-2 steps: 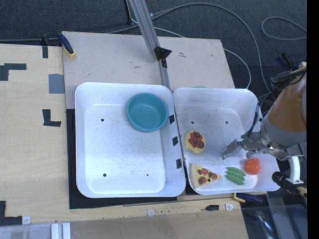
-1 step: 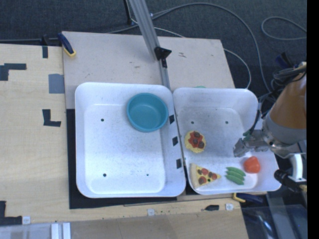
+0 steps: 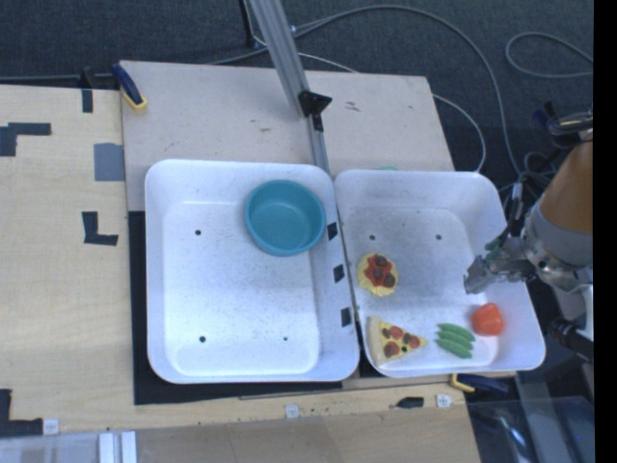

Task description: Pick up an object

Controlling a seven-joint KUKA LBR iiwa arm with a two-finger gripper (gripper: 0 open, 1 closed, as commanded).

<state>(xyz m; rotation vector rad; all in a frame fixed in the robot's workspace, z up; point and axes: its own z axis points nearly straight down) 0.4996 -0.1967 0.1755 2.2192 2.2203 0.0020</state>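
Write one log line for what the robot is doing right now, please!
tool at right bin's right edge | above red toy | nothing seen held | blue bowl in left bin

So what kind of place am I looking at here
Likely a robotics lab bench: two white bins holding toy food like a pizza slice, a grey arm reaching in, and loose cables on the floor.

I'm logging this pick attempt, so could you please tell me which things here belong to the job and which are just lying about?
Job candidates:
gripper
red tomato
green pea pod
pizza slice
round tart
blue bowl
right bin
left bin

Lying about:
cables
blue clamp
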